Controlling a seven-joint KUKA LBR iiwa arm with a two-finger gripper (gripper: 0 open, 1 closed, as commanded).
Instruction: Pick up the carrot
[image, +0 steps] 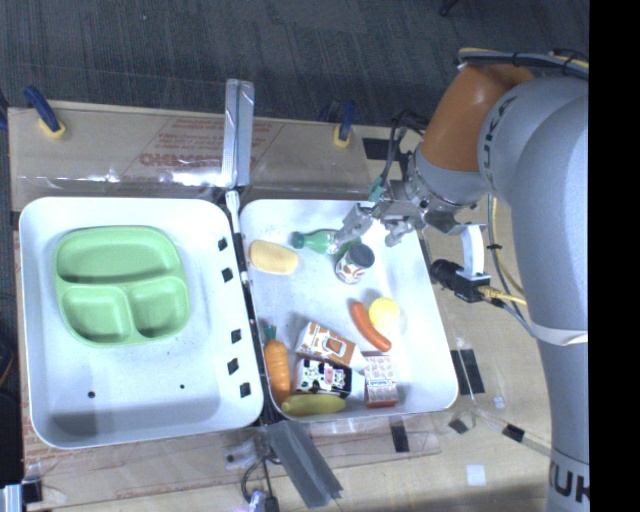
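The carrot (277, 369) is orange with a green top and lies along the left wall of the right bin (425, 300), near its front. My gripper (375, 228) hangs over the far part of that bin, well up and to the right of the carrot. It is open, with nothing between its fingers. A small can (352, 264) stands just below it, and a green bottle (314, 240) lies to its left.
Also in the right bin are a yellow bun-like item (273, 257), a lemon (384, 312), a red sausage (369, 326), small boxes (326, 346) beside the carrot and a banana (314, 405). A green divided tray (120, 280) sits in the left bin (40, 400).
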